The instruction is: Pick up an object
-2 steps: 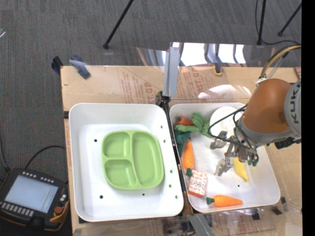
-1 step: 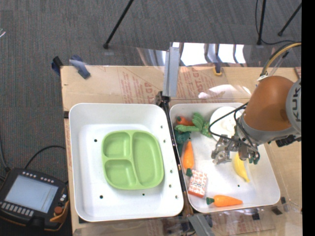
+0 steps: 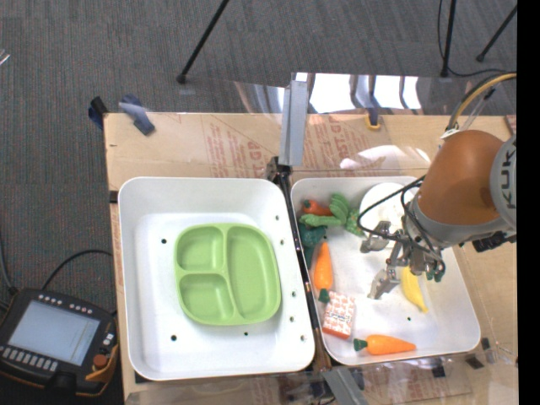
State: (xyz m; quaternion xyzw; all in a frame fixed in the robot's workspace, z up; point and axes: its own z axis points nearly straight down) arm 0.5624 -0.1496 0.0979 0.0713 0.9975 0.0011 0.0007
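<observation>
My gripper [image 3: 398, 278] hangs low in the right bin [image 3: 466, 323], open, with one finger [image 3: 376, 288] pointing down-left. A yellow banana [image 3: 414, 289] lies on the bin floor right beside it, under the wrist's right side; I cannot tell if it is touched. An orange carrot [image 3: 322, 267] lies at the bin's left side and a second carrot [image 3: 386, 343] lies near the front wall. A small red and white box [image 3: 338, 315] sits between them. Green leafy toys [image 3: 334, 214] and a white round dish [image 3: 381, 203] sit at the back.
The left bin [image 3: 143, 226] holds a green divided plate [image 3: 228, 274]. A metal post [image 3: 293, 125] stands behind the wall between the bins. A teach pendant [image 3: 55, 340] lies at the lower left, off the bench.
</observation>
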